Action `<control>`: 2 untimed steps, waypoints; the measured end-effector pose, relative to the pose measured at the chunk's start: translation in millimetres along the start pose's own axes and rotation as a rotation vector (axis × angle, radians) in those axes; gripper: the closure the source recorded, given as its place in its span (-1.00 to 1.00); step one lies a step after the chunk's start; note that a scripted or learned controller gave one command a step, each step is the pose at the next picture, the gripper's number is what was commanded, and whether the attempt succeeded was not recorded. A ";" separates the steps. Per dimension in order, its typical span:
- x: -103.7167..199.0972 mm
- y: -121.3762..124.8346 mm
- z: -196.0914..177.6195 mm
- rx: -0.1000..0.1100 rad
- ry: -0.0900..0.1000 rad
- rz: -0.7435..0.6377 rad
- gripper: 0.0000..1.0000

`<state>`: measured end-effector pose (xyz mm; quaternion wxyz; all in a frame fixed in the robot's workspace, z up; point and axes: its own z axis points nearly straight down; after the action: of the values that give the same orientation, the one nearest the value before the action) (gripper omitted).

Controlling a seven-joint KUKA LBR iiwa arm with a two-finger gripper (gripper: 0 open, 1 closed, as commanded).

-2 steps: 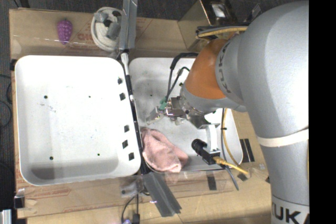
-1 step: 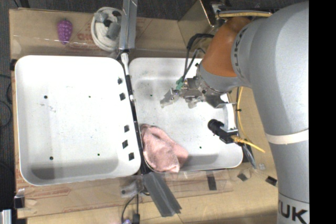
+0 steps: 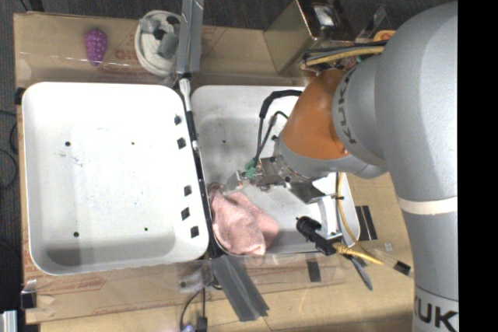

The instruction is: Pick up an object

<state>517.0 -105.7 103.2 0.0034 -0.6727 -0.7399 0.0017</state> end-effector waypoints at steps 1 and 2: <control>-0.8 43.7 -18.7 -0.002 -0.001 -0.005 -1.00; -19.5 112.2 12.7 -0.002 -0.001 -0.050 -1.00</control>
<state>630.4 -114.5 89.7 0.0024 -0.6541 -0.7564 0.0015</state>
